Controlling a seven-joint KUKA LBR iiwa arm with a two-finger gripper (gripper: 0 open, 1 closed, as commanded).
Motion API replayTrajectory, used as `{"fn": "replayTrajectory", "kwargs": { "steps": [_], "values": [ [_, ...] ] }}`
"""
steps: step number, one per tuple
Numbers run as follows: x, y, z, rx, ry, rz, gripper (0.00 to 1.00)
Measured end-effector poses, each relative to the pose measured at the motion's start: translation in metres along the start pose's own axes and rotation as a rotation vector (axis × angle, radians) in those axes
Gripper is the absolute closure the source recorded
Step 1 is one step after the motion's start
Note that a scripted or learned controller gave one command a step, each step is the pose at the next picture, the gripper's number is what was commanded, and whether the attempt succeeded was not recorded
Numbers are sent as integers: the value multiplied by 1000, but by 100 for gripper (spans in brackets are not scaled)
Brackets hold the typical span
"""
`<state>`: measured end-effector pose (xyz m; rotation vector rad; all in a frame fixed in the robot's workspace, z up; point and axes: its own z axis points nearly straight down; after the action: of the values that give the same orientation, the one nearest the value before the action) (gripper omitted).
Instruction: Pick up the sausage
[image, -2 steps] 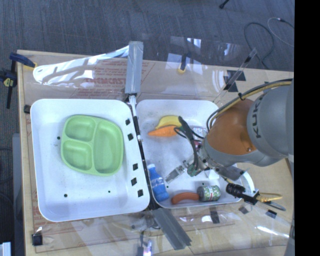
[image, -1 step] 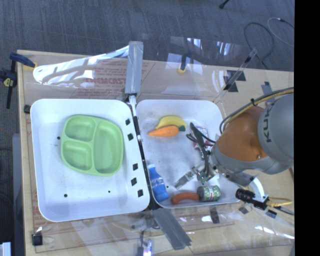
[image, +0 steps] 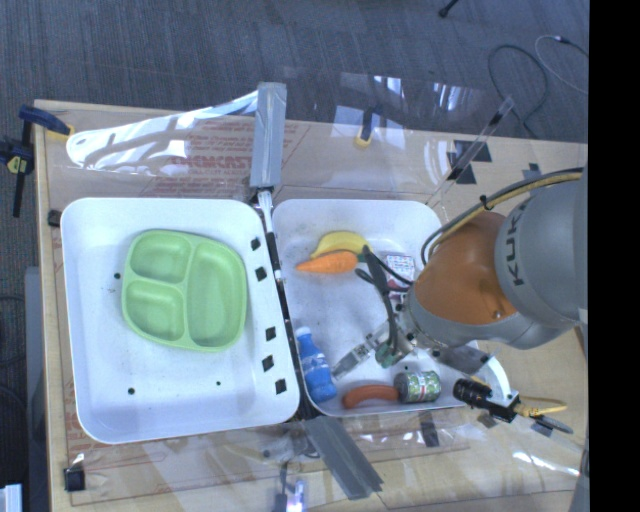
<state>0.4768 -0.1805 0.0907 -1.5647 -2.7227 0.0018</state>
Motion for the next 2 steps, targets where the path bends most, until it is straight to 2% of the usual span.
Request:
{"fn": "replayTrajectory", "kwargs": {
  "steps": [1,2],
  "values": [
    [-1,1,-9,0,0,-4,100],
    [-1,1,-9,0,0,-3,0]
  ]
}}
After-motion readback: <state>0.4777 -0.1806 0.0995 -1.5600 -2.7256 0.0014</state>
